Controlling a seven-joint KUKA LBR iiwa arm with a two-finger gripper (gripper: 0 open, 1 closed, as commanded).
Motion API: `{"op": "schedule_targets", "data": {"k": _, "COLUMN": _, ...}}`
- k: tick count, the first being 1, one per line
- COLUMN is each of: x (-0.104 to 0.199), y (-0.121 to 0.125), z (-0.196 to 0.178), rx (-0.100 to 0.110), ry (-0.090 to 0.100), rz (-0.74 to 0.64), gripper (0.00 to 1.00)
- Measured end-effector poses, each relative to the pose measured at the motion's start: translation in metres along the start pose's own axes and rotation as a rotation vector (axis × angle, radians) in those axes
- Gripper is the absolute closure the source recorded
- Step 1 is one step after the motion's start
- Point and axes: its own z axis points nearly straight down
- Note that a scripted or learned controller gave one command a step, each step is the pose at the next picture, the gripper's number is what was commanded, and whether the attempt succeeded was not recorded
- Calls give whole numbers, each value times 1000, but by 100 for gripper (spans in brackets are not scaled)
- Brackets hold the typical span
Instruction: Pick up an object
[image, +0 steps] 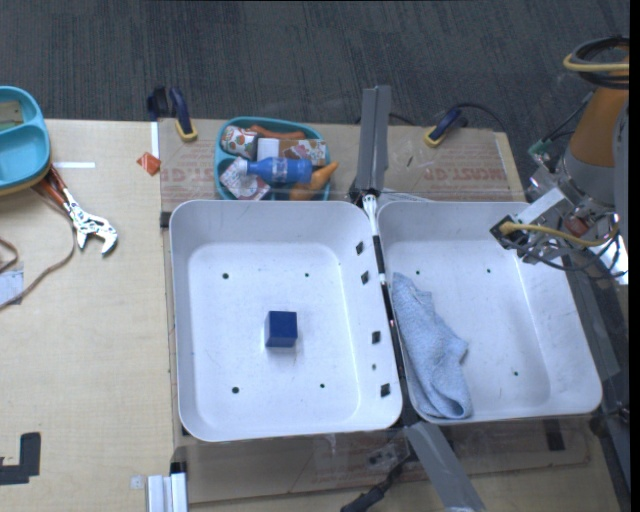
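A small blue cube (282, 329) rests flat on the floor of the left white bin (185, 300), a little left of the bin's middle and slightly toward its near side, well apart from every wall. Its top face is a deep, even blue; the front face reads darker. It sits nearly square to the bin, on its own, touching nothing else. In the right white bin (560, 330) lies a pale grey-blue cloth (430, 350), crumpled and folded into a long strip. It lies along the bin's left wall, running from about mid-depth down to the near left corner, where its bunched end meets the rim.
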Motion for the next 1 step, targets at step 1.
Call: {"op": "schedule_targets", "data": {"k": 1, "x": 0, "y": 0, "z": -8, "rx": 1, "ry": -4, "rz": -4, "gripper": 100}}
